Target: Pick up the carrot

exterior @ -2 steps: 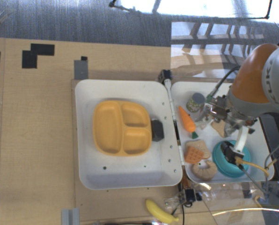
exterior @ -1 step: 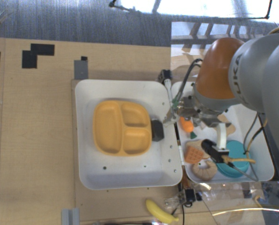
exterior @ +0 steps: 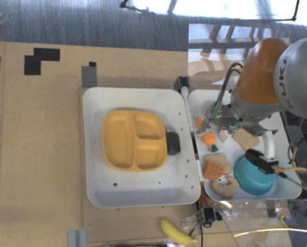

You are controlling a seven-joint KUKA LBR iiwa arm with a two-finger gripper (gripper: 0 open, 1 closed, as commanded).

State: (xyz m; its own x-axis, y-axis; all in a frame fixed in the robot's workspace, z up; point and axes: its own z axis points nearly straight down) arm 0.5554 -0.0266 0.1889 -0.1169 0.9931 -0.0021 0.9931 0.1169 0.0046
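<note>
Claw [exterior: 223, 123] is low in the R bin [exterior: 205, 102], hanging off the grey arm w/ orange band that comes in from view-right. Open or closed: can't tell, the wrist hides that part. Nothing visibly gripped.

Carrot [exterior: 208, 139] lies on the bin floor just down-left of the claw, close but apart from it. It's a short orange chunk, smooth, plastic-looking, w/ a small green tip at its lower-right end.

Everything else, placed from the carrot:
- Small orange bit [exterior: 199, 121]: just above-left, near the wall between the bins. Shape too small to tell.
- Toast [exterior: 245, 138]: to the right, on the far side of the claw. Flat, tan, squarish, tilted.
- Waffle [exterior: 217, 166]: just below. Orange-tan w/ a grid texture, roughly square w/ soft corners.
- Bowl [exterior: 251, 181]: below-right, next to the waffle. Teal, round, glossy.
- Bagel [exterior: 225, 188]: further below, under the waffle and touching the bowl's left edge. Beige, rounded, matte.
- L bin [exterior: 143, 189]: to the left, white & shallow w/ rounded corners.
- Block [exterior: 173, 142]: left, across the wall. Black, boxy, against the plate's right edge.
- Plate [exterior: 133, 139]: further left, mid L bin. Yellow, rounded-square, 3 compartments.
- Banana [exterior: 176, 233]: well below-left, on the pale wood worktop [exterior: 40, 163] outside the bins. Yellow, curved.
</note>
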